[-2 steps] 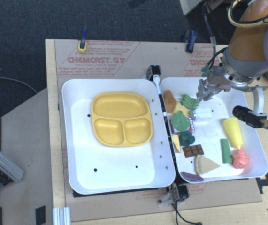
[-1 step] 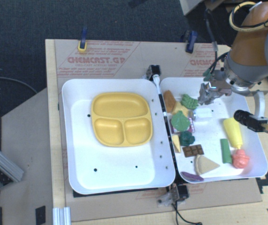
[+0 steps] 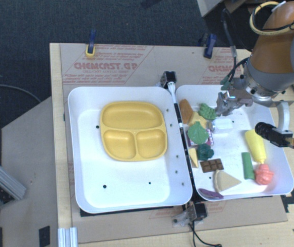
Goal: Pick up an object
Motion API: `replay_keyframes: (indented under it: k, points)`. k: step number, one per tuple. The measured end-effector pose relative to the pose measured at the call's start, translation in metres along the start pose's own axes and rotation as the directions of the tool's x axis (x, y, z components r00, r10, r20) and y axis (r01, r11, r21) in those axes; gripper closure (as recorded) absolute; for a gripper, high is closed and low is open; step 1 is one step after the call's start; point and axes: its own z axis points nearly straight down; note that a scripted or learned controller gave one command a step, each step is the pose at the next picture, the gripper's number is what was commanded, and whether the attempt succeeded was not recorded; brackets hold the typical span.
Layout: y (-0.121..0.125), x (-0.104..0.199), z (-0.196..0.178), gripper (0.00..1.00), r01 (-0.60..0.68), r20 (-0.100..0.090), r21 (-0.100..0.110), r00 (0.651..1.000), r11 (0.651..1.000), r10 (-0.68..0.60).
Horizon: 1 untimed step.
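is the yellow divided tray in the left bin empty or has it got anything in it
Empty: the yellow tray lies flat in the left bin and all three compartments show bare yellow plastic.

Robotics lab: cardboard-covered surface (image 3: 136, 60) held by blue clamps (image 3: 90, 44), two white bins (image 3: 80, 138), loose cables (image 3: 208, 238), dark carpet (image 3: 59, 9), aluminium framing (image 3: 2, 176).

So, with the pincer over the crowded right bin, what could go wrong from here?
1. The pincer hangs above tightly packed toys, near the green leafy piece; closing could catch two pieces or none.
2. That pile sits against the bin divider, so a descent may strike it.
3. The yellow corn lies close to the arm's black attachment, which might knock it.
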Motion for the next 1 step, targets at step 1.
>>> replay_keyframes:
  k: [1]
  points:
    - [0.0018, 0.0049, 0.0073, 1.00, -0.001, 0.001, 0.002, 1.000, 1.000, 0.001]
